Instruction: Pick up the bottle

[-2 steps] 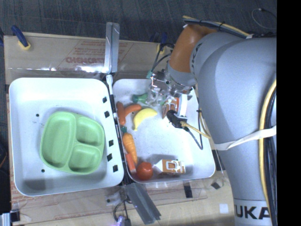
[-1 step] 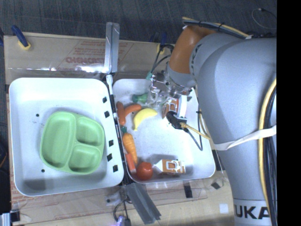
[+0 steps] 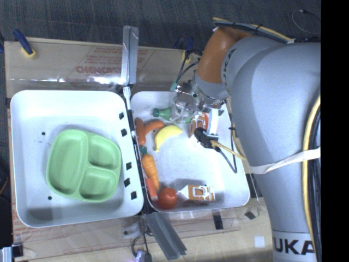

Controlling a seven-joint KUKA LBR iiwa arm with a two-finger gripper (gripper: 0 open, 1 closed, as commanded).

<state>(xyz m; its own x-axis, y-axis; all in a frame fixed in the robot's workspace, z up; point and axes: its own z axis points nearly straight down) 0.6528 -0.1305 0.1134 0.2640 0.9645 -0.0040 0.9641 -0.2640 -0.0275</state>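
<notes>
**Claw over the far end of the right bin, bottle beneath it**

Nearest the camera, at the front wall of the right bin (image 3: 240,198), a small orange-and-white carton (image 3: 200,192) lies on its side beside a red tomato (image 3: 167,197). Both look like light toy food, smooth and glossy. Along the bin's left wall, orange carrots (image 3: 150,171) lie end to end, probably slid there because the floor is slick plastic. A yellow banana (image 3: 166,135) curves just past them, touching another orange piece.

In the left bin (image 3: 22,146) sits a pale green divided plate (image 3: 84,165), moulded with rounded compartments, well apart from the work.

Farther back, the bottle (image 3: 166,112) lies near the right bin's far wall: it seems clear-bodied with a green cap, resting on its side, which would make it prone to roll. The claw (image 3: 188,109) hangs right over it, coming in from the grey arm with its orange band. Whether the claw is wide, narrow or gripping cannot be told; cables and hardware crowd the spot.

The desk (image 3: 65,64) behind is brown board.
</notes>
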